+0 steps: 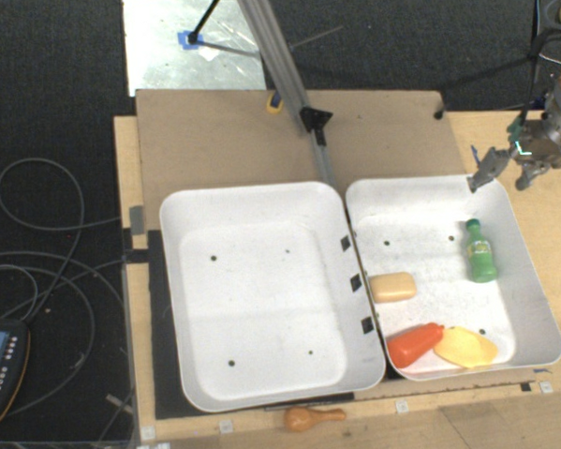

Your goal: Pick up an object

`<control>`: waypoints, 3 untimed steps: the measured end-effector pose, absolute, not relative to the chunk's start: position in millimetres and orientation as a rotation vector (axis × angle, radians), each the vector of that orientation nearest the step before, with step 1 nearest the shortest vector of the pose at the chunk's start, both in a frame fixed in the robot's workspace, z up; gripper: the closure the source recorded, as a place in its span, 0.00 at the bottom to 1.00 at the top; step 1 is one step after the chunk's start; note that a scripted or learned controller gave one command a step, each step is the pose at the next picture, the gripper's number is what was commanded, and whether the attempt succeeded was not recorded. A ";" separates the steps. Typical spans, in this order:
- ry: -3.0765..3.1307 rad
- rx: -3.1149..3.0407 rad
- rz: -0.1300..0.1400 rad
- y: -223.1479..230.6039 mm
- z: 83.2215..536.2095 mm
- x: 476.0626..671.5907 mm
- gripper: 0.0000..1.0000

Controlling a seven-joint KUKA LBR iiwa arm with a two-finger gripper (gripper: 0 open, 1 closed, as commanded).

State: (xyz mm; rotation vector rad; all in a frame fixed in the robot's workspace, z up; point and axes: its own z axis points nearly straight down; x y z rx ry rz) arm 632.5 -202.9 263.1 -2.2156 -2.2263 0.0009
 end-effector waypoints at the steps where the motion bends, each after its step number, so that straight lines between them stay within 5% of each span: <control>1: -2.231 -2.215 0.000 -202.7 265.0 633.2 0.00; 3: -2.226 -2.215 0.002 -195.5 178.8 632.0 0.00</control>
